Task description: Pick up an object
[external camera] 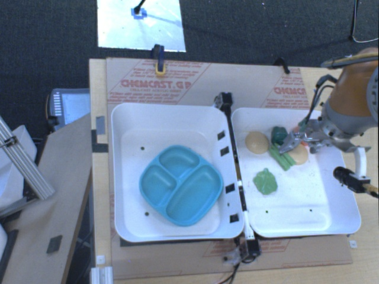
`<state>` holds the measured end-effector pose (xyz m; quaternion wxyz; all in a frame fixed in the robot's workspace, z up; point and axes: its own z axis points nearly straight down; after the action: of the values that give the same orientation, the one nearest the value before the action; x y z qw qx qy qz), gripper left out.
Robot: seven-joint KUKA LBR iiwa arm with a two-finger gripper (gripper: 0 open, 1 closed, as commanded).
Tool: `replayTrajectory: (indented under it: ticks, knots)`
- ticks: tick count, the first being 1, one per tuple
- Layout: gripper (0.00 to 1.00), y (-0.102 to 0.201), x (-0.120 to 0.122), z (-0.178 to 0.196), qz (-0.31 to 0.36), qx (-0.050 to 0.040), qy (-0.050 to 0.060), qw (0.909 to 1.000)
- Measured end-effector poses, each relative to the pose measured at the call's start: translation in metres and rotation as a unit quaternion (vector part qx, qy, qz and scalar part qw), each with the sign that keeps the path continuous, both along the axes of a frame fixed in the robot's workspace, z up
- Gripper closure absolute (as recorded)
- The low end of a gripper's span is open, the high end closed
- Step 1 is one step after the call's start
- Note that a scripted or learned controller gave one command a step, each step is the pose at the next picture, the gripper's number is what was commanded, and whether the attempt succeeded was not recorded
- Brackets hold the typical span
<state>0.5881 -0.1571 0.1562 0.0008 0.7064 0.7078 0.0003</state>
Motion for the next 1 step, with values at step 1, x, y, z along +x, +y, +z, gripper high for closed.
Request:
replayTrajectory:
  ticks: [1]
  knots:
    - [0.00, 0.0032, -0.0036, -0.0422, 0.000, 0.0005, 0.001, 1.0000]
